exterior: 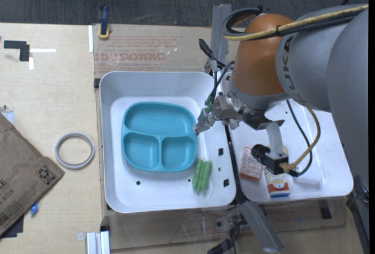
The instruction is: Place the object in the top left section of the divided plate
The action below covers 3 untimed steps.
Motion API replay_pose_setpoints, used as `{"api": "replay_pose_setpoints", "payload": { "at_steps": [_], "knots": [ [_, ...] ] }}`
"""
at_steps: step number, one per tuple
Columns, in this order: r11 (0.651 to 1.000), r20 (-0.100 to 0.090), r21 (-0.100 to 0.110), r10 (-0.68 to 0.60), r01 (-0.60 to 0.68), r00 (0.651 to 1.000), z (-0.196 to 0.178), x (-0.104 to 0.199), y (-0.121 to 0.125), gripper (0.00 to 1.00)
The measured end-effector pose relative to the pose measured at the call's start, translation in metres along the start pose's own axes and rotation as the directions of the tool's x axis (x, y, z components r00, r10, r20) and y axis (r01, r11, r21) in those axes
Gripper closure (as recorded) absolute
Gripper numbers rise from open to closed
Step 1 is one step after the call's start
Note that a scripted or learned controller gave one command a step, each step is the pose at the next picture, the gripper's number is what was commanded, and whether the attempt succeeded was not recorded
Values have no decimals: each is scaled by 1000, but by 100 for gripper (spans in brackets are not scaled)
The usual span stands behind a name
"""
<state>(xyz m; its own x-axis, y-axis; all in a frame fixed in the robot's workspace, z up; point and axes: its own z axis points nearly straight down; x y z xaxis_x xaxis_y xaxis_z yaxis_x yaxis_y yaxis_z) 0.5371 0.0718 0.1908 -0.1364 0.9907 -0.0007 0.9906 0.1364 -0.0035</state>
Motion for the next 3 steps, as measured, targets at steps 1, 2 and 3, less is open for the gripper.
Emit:
{"api": "replay_pose_setpoints", "payload": {
  "at_steps": [1, 2, 3],
  "knots": [
    [999, 0, 0, -54, 54, 999, 0, -41, -66, 0],
    [999, 0, 0, -50, 50, 999, -8, -42, -65, 100],
    [998, 1, -3, 64, -64, 998, -21, -110, -75, 100]
  ]
}}
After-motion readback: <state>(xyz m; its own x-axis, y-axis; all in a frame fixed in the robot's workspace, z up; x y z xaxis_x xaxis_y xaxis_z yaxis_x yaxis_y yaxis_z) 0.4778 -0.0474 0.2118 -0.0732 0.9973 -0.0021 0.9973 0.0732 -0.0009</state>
